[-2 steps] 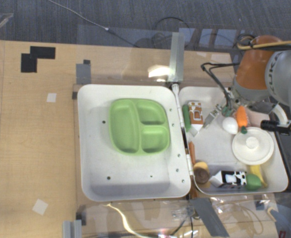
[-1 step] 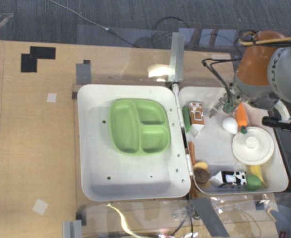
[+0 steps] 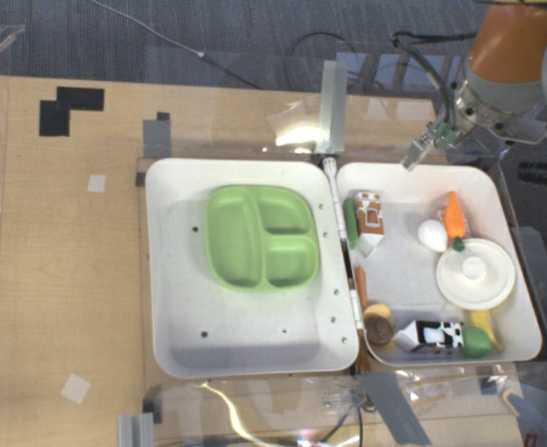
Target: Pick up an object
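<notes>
Above the far edge of the right bin (image 3: 511, 214) hangs the end effector (image 3: 424, 148), and I cannot tell how it is set. Inside that bin sit a carrot (image 3: 454, 218), an egg (image 3: 431, 236) and a white plate (image 3: 476, 274). A green tray (image 3: 260, 237) lies in the left bin (image 3: 175, 277).

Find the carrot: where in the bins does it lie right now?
The carrot lies in the right bin, near its far right corner. It sits just right of the white egg and just above the round white lid.
</notes>
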`<state>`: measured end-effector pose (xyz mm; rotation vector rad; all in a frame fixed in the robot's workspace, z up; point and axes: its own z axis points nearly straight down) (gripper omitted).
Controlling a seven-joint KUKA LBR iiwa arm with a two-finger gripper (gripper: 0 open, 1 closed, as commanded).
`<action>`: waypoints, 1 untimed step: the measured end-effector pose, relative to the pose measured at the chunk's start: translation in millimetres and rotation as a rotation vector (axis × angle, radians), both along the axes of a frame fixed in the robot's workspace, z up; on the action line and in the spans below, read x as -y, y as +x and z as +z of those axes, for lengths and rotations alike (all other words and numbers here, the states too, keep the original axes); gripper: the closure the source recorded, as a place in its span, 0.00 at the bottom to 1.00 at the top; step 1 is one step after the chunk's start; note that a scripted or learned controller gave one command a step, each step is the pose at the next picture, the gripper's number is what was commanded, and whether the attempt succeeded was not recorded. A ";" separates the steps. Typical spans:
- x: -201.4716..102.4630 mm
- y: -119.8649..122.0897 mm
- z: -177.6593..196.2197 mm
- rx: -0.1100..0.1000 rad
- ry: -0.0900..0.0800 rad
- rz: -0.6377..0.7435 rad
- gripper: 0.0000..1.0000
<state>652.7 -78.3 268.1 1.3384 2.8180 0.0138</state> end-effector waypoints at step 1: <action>1.9 -2.6 -7.4 -0.014 0.000 -0.003 0.00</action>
